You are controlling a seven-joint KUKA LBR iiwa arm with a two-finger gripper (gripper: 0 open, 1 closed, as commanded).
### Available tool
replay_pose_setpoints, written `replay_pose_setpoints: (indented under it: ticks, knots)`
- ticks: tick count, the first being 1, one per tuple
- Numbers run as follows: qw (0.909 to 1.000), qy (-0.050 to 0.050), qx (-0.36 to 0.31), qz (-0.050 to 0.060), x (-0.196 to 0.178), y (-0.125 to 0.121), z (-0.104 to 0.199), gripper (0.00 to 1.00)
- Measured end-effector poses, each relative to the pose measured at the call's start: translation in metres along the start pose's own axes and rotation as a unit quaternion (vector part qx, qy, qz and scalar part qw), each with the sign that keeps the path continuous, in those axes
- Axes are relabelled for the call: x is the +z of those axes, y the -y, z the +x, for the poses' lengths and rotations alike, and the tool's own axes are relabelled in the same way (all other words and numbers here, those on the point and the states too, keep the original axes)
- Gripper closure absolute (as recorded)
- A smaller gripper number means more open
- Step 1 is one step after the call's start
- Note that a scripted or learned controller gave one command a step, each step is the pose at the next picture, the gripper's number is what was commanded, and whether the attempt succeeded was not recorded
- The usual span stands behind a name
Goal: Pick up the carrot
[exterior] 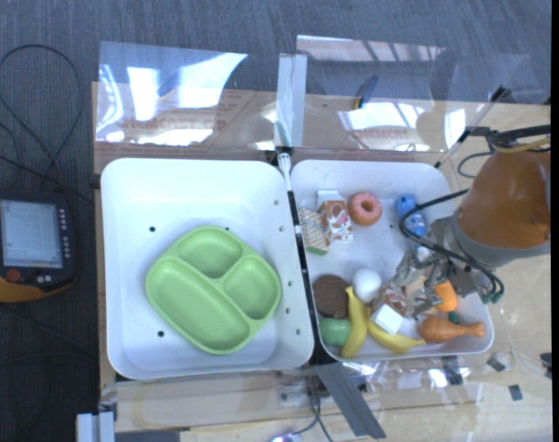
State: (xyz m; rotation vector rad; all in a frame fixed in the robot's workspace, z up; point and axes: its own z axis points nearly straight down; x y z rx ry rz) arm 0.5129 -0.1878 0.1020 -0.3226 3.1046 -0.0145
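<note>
A: Carrot (451, 329) lies flat in the right bin (382, 172), in the near right corner, long axis running left-right, just inside the front wall. A small orange piece (445, 296) sits just above it. Bananas (364, 325) lie to its left, with a small white block (388, 319) between banana and carrot.

B: And the claw (425, 279)?

A: It hangs over the clutter just up and left of the carrot, under the arm (502, 205). Cannot tell whether it is spread or pressed together — the metal parts blur into the wrappers below. Nothing visibly pinched.

B: So the step in hand is the approach. How to do it well?

A: My judgement: shift toward the near right corner until centred on the thick middle of the carrot, and turn the wrist so the grip closes across the narrow width, not along the length. Descend straight — the front wall is close on one side and the orange piece on the other, so there is little room for a slanted entry.

B: Risks?

A: Catching the orange piece instead, or nudging the carrot against the wall so it rolls. Smooth toy surface probably — grip at the fattest part.
</note>
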Motion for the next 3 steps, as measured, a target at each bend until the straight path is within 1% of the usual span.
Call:
replay_pose_setpoints:
  ticks: [1, 2, 3]
  knots:
    - [0.9932, -0.003, -0.116, -0.004, -0.169, -0.051, -0.013, 1.0]
    - [0.934, -0.007, -0.357, -0.011, -0.102, -0.033, -0.012, 1.0]
    - [0.9343, -0.005, -0.356, -0.01, -0.112, -0.034, -0.015, 1.0]
